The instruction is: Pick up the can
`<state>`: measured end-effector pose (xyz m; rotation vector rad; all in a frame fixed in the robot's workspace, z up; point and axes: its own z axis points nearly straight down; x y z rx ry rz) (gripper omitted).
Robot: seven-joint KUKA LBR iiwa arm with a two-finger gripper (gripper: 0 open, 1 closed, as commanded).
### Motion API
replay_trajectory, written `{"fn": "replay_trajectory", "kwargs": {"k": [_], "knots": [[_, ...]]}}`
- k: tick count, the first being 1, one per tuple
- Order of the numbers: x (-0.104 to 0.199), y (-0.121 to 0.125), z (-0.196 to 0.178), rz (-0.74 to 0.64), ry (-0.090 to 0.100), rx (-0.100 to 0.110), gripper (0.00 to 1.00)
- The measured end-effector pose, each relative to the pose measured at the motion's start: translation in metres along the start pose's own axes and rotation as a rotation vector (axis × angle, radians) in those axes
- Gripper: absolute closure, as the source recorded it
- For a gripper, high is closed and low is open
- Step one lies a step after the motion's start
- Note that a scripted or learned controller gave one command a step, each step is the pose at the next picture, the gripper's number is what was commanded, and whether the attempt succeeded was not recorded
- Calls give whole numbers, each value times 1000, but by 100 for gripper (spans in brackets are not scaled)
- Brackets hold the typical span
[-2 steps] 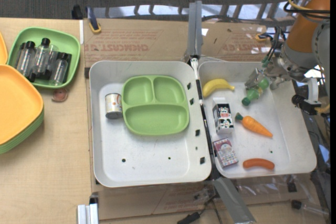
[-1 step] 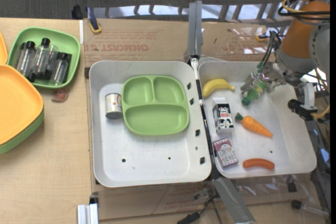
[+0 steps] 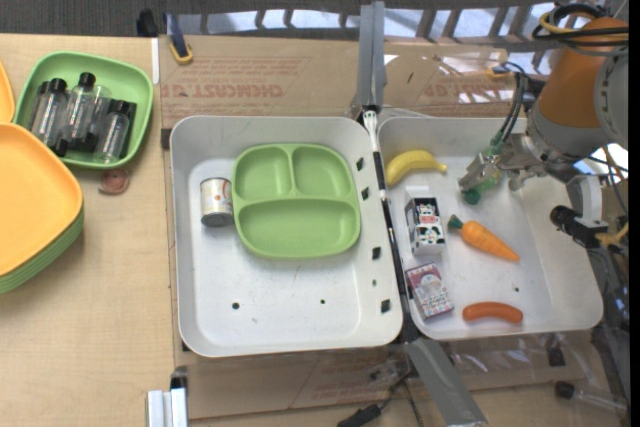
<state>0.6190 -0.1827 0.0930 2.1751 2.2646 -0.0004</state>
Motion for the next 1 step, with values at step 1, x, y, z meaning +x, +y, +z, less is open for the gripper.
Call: {"fn": "replay_trajectory", "kwargs": {"k": [1], "knots": [[-4, 13, 1, 7, 0, 0, 0]]}}
